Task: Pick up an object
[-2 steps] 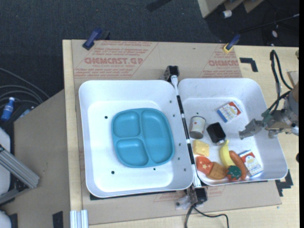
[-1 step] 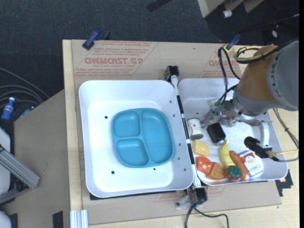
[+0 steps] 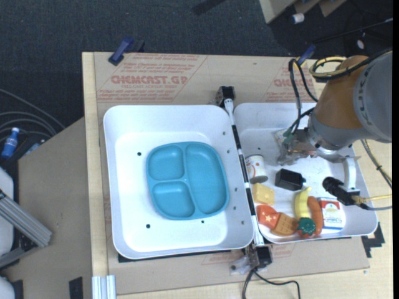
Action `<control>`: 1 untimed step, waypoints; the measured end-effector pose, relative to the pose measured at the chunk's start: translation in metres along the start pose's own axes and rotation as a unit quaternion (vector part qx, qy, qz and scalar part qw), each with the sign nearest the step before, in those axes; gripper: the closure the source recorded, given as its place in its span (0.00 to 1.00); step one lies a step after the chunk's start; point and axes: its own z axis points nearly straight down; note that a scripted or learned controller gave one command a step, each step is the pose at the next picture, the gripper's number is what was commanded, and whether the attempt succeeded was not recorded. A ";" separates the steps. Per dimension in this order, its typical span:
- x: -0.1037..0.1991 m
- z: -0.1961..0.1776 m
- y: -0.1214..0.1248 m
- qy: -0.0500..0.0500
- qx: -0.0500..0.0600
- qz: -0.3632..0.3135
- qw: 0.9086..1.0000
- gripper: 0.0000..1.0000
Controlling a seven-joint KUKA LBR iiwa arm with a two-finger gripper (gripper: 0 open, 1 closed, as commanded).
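Checking in from the remote station. The worktop (image 3: 156, 80) has two white bins. The left bin (image 3: 124, 167) holds just one blue divided plate (image 3: 187, 180), sitting about in the middle.

All the small stuff is in the right bin (image 3: 262, 114), mostly crowded toward its near edge:
- one small can (image 3: 254, 167) against the left wall
- one black block (image 3: 289, 179) near the middle
- one yellow cheese wedge (image 3: 265, 195)
- one banana (image 3: 302, 202)
- one hot dog (image 3: 315, 213) just beside the banana
- one green broccoli-looking piece (image 3: 305, 228)
- one red piece (image 3: 267, 215), touching an orange waffle-ish cracker (image 3: 284, 224)
- one small red-and-white box (image 3: 333, 215) in the near right corner

The arm (image 3: 343, 101) comes in over the right bin's far right side. The claw (image 3: 292, 144) is down over bare bin floor toward the far edge, near the black block but apart from it, with the can off to its left. I see nothing gripped in it. I can't tell whether it's spread or pressed together, since it's too small and cluttered from this angle.
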 end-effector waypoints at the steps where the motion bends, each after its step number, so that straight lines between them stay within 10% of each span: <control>1: 0.000 0.000 0.000 0.000 0.000 0.000 1.000 0.00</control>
